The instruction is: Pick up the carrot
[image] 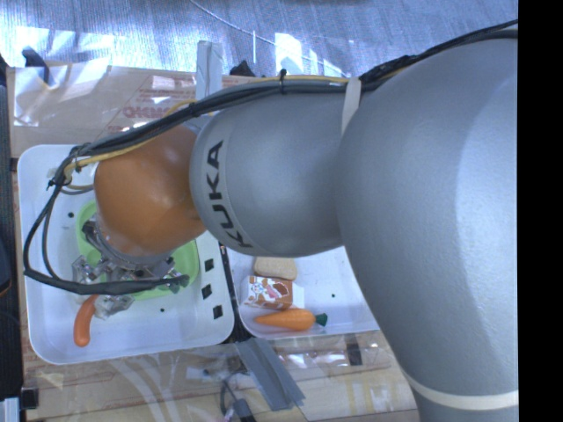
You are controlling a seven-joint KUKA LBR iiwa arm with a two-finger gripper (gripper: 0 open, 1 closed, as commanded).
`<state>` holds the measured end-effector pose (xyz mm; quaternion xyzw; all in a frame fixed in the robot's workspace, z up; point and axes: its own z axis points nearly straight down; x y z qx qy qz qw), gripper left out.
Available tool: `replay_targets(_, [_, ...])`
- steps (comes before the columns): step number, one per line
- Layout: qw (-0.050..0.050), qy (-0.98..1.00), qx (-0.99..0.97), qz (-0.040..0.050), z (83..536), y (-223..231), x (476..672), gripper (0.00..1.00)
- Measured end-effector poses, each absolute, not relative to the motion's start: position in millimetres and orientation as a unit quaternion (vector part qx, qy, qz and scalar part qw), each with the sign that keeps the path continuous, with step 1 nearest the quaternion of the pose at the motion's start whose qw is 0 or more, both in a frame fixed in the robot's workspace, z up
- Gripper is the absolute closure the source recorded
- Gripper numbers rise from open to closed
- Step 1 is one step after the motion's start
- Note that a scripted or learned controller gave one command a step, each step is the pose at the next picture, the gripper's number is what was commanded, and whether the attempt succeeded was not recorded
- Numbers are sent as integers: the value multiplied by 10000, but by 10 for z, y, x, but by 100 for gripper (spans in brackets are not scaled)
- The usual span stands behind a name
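The carrot (286,321), orange with a small green top at its right end, lies on its side near the front edge of the right bin (352,310). My gripper (113,299) hangs below the orange wrist band over the left bin (141,341), well to the left of the carrot and across the divider between the bins. Its metal body sits above a green object (180,266) and close to a small orange-red sausage-shaped item (83,323). Nothing can be seen held in it.
A small red-and-white packet (268,293) and a beige block (274,268) lie just behind the carrot in the right bin. My large grey arm covers most of the right bin and the back of both. Black cables loop along the left bin's left side.
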<state>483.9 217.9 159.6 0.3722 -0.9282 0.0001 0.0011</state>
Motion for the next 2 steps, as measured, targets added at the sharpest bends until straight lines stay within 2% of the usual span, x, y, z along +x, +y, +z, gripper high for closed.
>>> replay_targets(1, [20,-8995,4370,4,1447,2064,4849,100])
replay_targets(2, [-14,-8054,5927,-4,1628,2090,5011,100])
